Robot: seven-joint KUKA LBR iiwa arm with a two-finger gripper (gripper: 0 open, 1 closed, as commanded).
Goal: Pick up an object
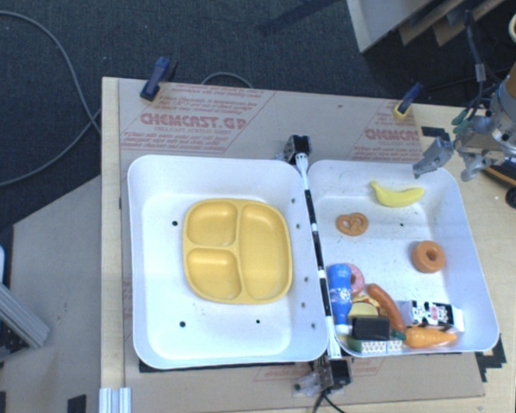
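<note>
Yellow three-sectioned plastic plate [238, 249] lies in smooth left bin [144, 238].

**Colours on the bench**

Two white bins [144, 238] sit on a tan board [194, 116] printed with red lettering. The left bin carries a butter-yellow sectioned plate [238, 249], plain and unpatterned.

In the right bin [464, 221], at 12 o'clock, lies a bright yellow banana [397, 194]. Toward 10 o'clock is a brown pretzel [352, 223]; at 3 o'clock, an orange-brown doughnut [428, 256]. Down at 6 to 7 o'clock cluster a blue bottle [339, 296] with a red-and-yellow label, a pink ring [355, 274], a red-orange sausage [386, 304], an orange carrot [428, 338], a black block [371, 327] and a black-and-white patterned carton [433, 315].

Blue clamps [156, 78] mark the board's top edge. The gripper [450, 155] at 2 o'clock is grey metal.
</note>
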